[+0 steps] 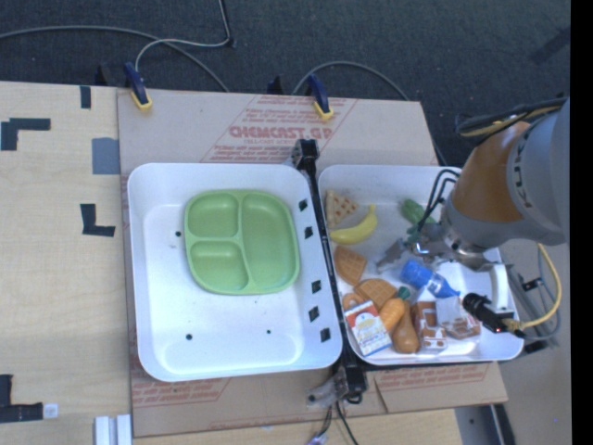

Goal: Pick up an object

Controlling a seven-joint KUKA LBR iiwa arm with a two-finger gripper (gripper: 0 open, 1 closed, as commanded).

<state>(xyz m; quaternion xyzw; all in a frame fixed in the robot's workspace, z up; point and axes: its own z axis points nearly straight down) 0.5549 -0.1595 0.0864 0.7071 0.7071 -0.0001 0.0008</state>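
My gripper (409, 249) is low in the right bin (491, 352), at its middle, and stands open with nothing between its fingers. A blue bottle (423, 277) lies just below and right of it. To its left are a yellow banana (356, 229) and a waffle piece (339, 207). A green item (413, 211) lies just above the gripper. Bread slices (352, 265), an orange carrot-like piece (397, 318) and a small red and white box (367, 328) crowd the bin's lower half.
The left bin (153, 276) holds a green divided plate (243, 242). A black divider (320, 248) runs between the two bins. The arm's orange band (491, 185) hangs over the right bin's far right side. Cables (505, 323) trail at the right edge.
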